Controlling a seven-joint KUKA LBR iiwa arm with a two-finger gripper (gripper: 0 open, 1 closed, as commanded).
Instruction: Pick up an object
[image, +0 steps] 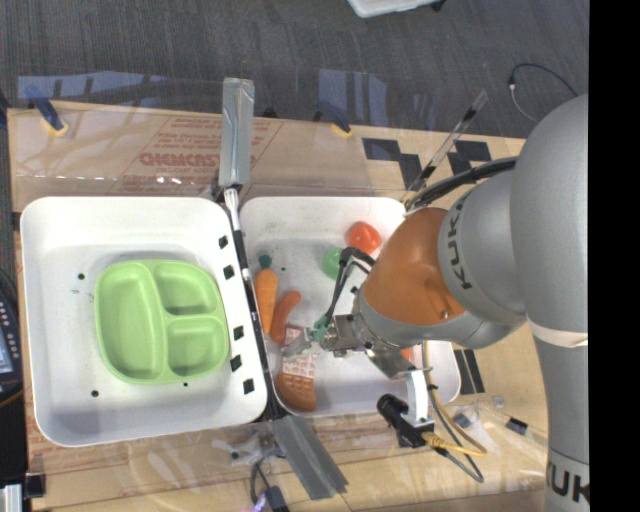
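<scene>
KUKA iiwa arm (545, 240) — grey, bulky, entering from the right edge of the frame and filling most of the right side from upper to lower. Orange band (415, 275) sits right of centre, just above the wrist. Wrist angled down and toward the left. Gripper (300, 342) — slightly below the frame's centre, at the arm's leftmost reach, pointing left. Dark cables loop along the wrist's upper side.
</scene>
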